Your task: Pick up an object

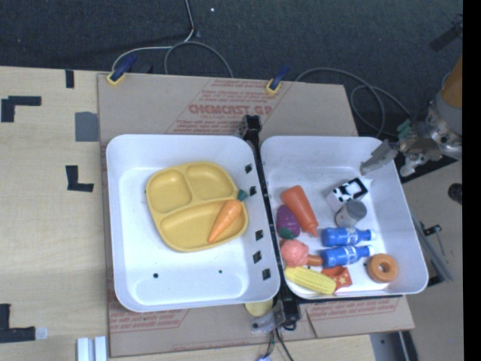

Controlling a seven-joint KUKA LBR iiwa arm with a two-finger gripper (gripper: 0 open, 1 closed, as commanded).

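Where bins meet, smooth tapered carrot (226, 220) on glossy sectioned plate (174, 194).

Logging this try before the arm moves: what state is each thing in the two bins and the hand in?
yellow divided plate: in left bin, upright
toy carrot: lying on the plate
orange bottle: lying in right bin
two blue bottles: lying side by side
corn cob: lying at the near rim
donut: flat
hand: over the right bin's far corner, holding nothing visible
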